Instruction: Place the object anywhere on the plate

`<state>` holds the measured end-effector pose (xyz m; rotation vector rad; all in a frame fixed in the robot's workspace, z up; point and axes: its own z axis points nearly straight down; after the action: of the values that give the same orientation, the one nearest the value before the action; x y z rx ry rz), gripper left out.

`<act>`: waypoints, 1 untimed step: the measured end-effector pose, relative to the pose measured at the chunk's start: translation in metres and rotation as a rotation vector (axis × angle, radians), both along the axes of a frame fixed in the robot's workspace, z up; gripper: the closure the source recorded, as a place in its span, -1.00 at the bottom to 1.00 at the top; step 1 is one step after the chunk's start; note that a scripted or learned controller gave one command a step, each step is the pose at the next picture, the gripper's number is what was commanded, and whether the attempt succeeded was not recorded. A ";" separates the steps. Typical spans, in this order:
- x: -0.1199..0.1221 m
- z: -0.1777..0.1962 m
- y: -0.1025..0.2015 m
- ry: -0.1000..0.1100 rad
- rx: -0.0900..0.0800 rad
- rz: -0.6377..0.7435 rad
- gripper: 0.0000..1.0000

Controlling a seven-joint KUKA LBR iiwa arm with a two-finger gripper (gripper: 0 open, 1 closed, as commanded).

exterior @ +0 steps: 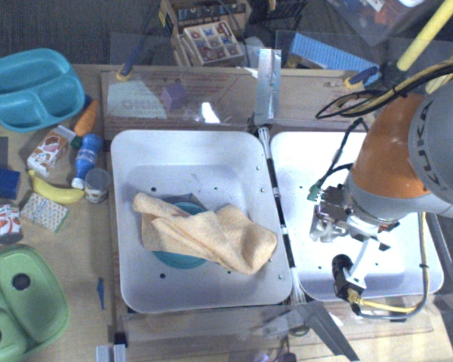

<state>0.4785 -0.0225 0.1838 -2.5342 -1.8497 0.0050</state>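
Item 1, my gripper: over the right bin, hanging at about 9 o'clock from that bin's middle, near its left wall. Seen from above under my orange band; whether it is open or closed, or has hold of anything, I cannot tell.

Item 2, cloth: tan, rumpled, lying in the left bin, spread from the bin's middle toward 4 o'clock. It rests loose, well apart from my gripper, across the wall between the two bins.

Item 3, plate: blue, in the left bin, mostly covered by the cloth; a crescent shows at the cloth's 6 o'clock edge and a sliver at its 12 o'clock edge. The cloth touches it and lies on top of it.

Item 4, bench clutter, at 9 o'clock from the left bin: a banana, a blue bottle, a small tin, a carton. A teal divided tray lies toward 10 o'clock, a green moulded tray toward 7 o'clock.

Item 5, cables: yellow and black, looping under my wrist at the right bin's 6 o'clock edge.
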 end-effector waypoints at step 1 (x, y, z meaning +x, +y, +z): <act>0.000 0.000 -0.002 0.000 -0.004 -0.677 1.00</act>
<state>0.4786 -0.0241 0.1837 -3.0072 -0.9033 0.0059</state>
